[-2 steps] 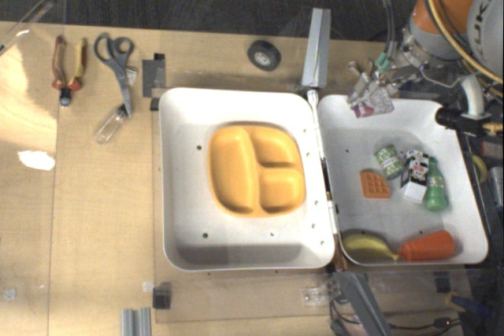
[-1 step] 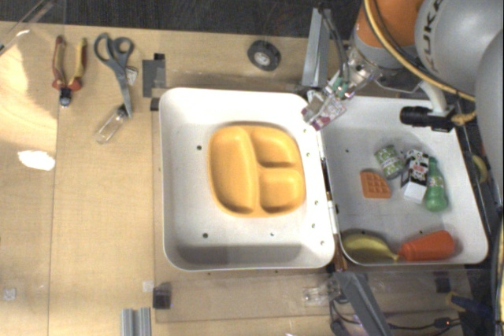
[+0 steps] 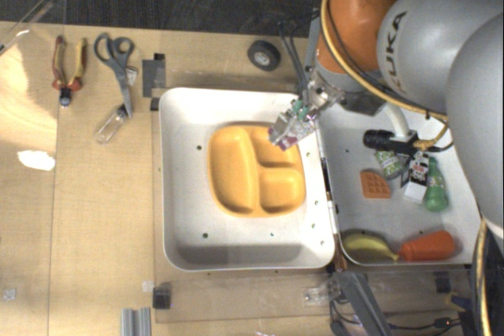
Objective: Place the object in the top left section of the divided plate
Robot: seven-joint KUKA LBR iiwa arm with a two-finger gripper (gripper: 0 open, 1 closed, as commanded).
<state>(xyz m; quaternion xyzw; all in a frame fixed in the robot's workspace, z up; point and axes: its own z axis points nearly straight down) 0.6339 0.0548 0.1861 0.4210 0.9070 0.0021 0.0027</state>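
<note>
Progress: placement not done. All three sections of the yellow divided plate [image 3: 230,169] look bare: one long section on its left, two smaller ones on its right. Which section counts as "top left" is a judgement; most likely the far end of the long left one.

Near edge, right white bin [image 3: 350,161]: a yellow banana-shaped piece [image 3: 368,246] against the near wall, and an orange carrot-like piece [image 3: 428,245] just beside it.

Mid bin: an orange waffle-patterned square [image 3: 375,184], a green bottle [image 3: 435,191] and a small white-and-black box [image 3: 418,171] touching or nearly so, and a green-and-white packet [image 3: 391,163] near them.

Left white bin [image 3: 236,248]: holds the plate and nothing else, set toward the right wall.

Claw [image 3: 288,128]: over the plate's far right corner, on the wrong side for the target. Open or closed cannot be told. A small purplish-green mottled patch [image 3: 284,135] sits at its tip; whether it is the object being carried or part of the tool is unclear. If it is the object, it is above the plate's far right section, not yet set down. Left to do, by this reading: shift left over the long section, lower, release.

Far bench: grey-handled scissors [image 3: 120,67], red-handled pliers [image 3: 68,67], a black tape roll [image 3: 264,54].
</note>
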